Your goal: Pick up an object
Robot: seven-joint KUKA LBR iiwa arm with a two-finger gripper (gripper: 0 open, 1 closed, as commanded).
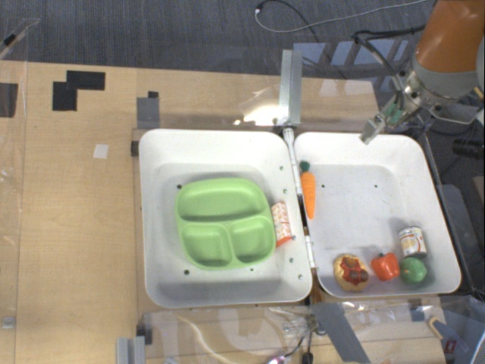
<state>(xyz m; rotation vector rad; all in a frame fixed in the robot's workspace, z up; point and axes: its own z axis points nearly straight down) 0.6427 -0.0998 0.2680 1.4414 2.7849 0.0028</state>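
While the arm [453, 29] reaches in from the right, you see its gripper [377, 130] poised over the far rim of the right bin [364, 203], near that bin's far left corner and well apart from every object. You cannot tell from this slanted view whether the tool is open or closed; its tip appears as a small grey and green shape, too blurred to resolve, and nothing shows in its grasp. Locate the candidate objects as follows. A carrot [308, 193] lies along the left wall of the right bin, green top pointing away from you, just beside the divider between the bins. Along the near edge of the right bin you find four items in a loose row: a round red and yellow piece [352, 271], possibly a toy pizza or pastry, then a red pepper [385, 266], then a green round fruit [414, 271], with a small can [411, 242] standing just behind the last two. The left bin [163, 203] holds a green divided plate [225, 222] at its centre, and a small red and white packet [281, 223] rests against the plate's right edge.
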